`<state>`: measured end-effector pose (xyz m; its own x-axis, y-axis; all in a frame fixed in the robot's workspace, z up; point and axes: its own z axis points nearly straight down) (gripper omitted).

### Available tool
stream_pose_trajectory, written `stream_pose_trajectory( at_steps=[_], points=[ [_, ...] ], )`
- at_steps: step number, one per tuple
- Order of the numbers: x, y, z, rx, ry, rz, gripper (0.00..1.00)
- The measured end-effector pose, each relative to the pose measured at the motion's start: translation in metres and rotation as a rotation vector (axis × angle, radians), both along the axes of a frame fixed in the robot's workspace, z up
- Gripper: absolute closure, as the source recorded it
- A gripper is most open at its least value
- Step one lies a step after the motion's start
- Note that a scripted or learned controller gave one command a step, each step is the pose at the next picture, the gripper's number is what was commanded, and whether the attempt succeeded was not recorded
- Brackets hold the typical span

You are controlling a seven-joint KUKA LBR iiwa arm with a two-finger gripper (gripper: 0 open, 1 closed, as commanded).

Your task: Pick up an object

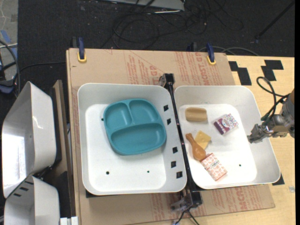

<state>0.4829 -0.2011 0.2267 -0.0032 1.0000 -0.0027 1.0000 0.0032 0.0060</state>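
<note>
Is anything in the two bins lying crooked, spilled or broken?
Nothing looks spilled or broken. The teal plate lies flat in the left bin. The pink-and-white packet in the right bin lies slightly askew.

Red mirrored lettering on cardboard sheet (140, 64), illegible.

Teal divided plate (134, 126) in white bin (93, 172); tan bread roll (196, 114), purple-and-white packet (226, 123), red-and-white patterned packet (214, 166), orange spoon (196, 147).
</note>
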Motion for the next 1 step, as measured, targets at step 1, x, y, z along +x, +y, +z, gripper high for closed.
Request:
stream_pose_trajectory(
  at_steps=[1],
  points=[
    [0.0006,0.0000,0.0030,0.002,0.005,0.000,1.00]
  ],
)
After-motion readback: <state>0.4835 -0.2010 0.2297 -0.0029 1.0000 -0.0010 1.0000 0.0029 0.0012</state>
